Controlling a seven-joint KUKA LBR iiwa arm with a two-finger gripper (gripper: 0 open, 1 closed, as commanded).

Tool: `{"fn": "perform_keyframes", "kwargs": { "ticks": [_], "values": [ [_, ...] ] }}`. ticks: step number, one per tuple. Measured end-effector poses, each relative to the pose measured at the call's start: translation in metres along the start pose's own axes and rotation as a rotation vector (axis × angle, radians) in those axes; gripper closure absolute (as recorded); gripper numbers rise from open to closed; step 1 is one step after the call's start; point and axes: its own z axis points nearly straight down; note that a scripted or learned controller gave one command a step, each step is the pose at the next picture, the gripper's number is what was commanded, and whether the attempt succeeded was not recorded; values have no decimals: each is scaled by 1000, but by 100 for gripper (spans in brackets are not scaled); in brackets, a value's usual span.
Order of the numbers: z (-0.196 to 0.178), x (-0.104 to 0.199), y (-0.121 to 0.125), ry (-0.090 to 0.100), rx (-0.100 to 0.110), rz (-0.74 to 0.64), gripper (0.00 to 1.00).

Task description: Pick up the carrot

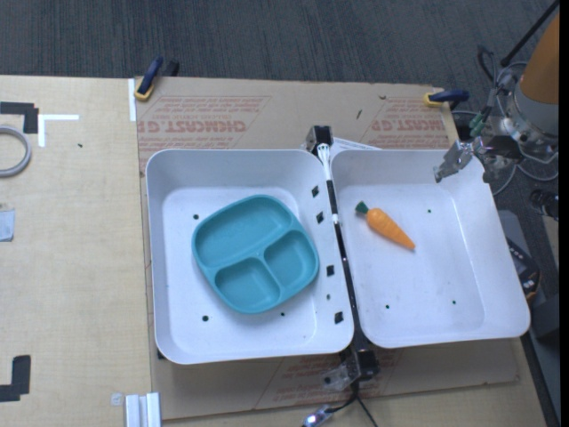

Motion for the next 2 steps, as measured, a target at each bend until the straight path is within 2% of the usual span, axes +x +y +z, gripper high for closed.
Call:
{"fn": "perform_keyframes", "kwargs": {
  "ticks": [1, 2],
  "values": [
    [100, 79, -11, 0, 1, 0, 0],
    [136, 77, -26, 1, 1, 3, 0]
  ]
}}
